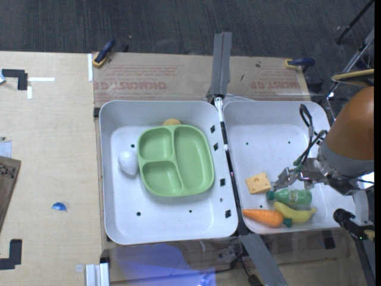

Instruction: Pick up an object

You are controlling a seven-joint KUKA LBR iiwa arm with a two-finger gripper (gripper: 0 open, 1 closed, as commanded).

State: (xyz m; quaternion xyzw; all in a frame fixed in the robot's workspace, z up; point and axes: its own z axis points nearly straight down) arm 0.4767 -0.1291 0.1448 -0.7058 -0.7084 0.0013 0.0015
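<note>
One camera hangs above the bench, looking down at a slant rather than straight, so the far edge of the scene sits at the top of the picture where dark carpet (149,14) shows. It stands far enough back to take in both white bins whole: the left bin (113,177) near the middle, the right bin (262,124) beside it, with the wooden benchtop (41,159) running off to the left. The arm (357,130) enters from the right edge (only its orange band and wrist fit in). The near edge of the bench is cut off at the bottom.
</note>
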